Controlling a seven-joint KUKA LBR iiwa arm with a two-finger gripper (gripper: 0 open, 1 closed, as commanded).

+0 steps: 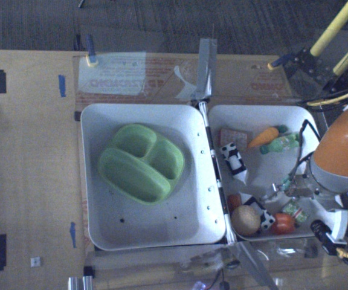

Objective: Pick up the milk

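- Milk: small white carton with black cow patches [234, 161], lying in the right-hand white bin [295, 115], upper left part of that bin, close to the divider wall between the two bins. It looks tipped on its side, long axis running down-frame and slightly right.
- Handling, my judgement: a toy-sized carton, probably light and fairly stiff, with smooth faces that could slip. Best taken across its narrow width at mid-body, fingers either side of the long axis.
- Gripper [286, 189]: metal end piece below the grey arm with orange band [338, 150], at the right-centre of the right bin, well apart from the milk. Nothing visible between its tips; how wide the jaws stand I cannot tell from this angle.
- Neighbours: brownish flat packet [232, 138] just above the milk, possibly touching; orange carrot [263, 137] and green bottle-like item [281, 142] to the upper right.
- Lower part of bin: tan round ball [245, 220], red tomato-like piece [283, 223], small black-and-white item [262, 213], clustered together.
- Obstruction: the bin wall left of the milk leaves little room for a finger on that side.
- Left bin [101, 125]: green divided plastic plate [141, 162], not involved.
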